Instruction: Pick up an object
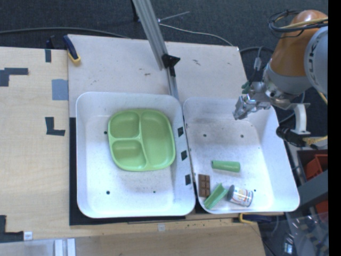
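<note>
Counter [32, 143]: one, pale wood and white board, spanning the left and centre of the frame; dark floor along the top and right

Bins: two, shallow, white, side by side with their inner rims touching at frame centre
- Left bin [90, 196]: wide bare floor along its bottom and left edges
- Right bin [277, 185]: upper half bare apart from dark scuffing; its contents crowd the lower edge

Arm [298, 52]: one, grey with an orange band, entering at upper right

Green divided plate [141, 140]: one, three compartments, sitting in the upper middle of the left bin, clear of all four walls

Gripper [244, 110]: one, hanging over the upper right corner of the right bin, close to its top rim; whether the fingers are spread or pressed together cannot be told at this size, and nothing shows between them

Objects in the right bin, four, all well apart from the gripper:
- Green cylinder [226, 166]: one, lying flat at mid-bin, open floor all round
- Green block [214, 196]: one, tilted, near the bottom rim
- Small jar [241, 196]: one, on its side, just right of the block
- Brown bar [204, 185]: one, beside the dividing rim, lower left of that bin
</note>
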`<move>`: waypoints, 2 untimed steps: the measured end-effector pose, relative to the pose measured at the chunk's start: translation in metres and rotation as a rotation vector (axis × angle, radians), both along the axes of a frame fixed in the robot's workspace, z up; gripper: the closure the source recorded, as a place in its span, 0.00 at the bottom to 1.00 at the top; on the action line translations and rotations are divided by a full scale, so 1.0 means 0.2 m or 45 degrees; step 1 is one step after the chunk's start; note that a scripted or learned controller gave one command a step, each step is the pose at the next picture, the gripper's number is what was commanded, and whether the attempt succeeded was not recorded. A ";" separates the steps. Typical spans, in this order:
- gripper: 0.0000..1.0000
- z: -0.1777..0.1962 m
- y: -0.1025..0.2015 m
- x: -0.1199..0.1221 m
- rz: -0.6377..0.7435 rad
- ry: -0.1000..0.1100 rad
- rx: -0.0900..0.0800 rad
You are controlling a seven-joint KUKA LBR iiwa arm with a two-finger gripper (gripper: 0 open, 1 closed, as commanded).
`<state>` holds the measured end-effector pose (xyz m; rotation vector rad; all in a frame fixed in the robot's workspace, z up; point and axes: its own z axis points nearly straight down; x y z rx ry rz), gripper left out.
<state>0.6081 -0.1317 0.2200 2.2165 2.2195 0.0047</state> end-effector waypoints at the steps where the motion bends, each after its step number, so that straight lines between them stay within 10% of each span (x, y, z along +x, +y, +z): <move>1: 1.00 0.02 0.00 0.00 0.000 0.008 0.002; 2: 1.00 0.03 0.31 -0.08 0.007 0.010 0.005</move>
